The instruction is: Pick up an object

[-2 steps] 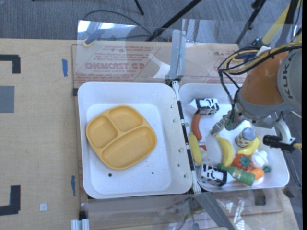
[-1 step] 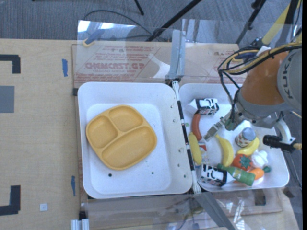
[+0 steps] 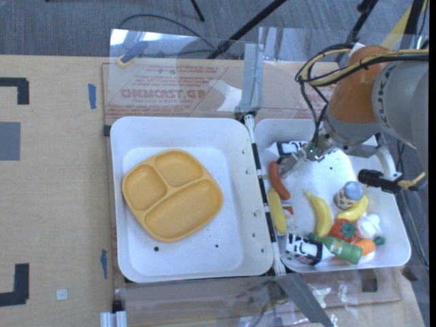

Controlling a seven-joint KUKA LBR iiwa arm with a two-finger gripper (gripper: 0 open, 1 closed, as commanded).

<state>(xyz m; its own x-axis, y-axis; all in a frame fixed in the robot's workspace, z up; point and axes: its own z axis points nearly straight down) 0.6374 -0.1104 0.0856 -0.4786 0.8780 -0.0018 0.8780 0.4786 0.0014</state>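
Note:
The right bin (image 3: 392,254) holds several toy foods: a red sausage (image 3: 278,180), a yellow corn-like piece (image 3: 276,213), a banana (image 3: 320,212), a green bottle (image 3: 345,250), an orange piece (image 3: 343,229) and a round blue-grey toy (image 3: 349,194). My gripper (image 3: 294,161) reaches in from the right over the bin's upper left part. It sits just above and to the right of the red sausage, beside a black-and-white item (image 3: 293,146). Nothing visibly hangs from it.
A yellow divided plate (image 3: 172,194) lies in the left bin (image 3: 129,131). A second black-and-white item (image 3: 303,248) lies at the right bin's front. A clear sheet (image 3: 177,80) stands behind the bins. Yellow and black cables (image 3: 327,63) loop around the wrist.

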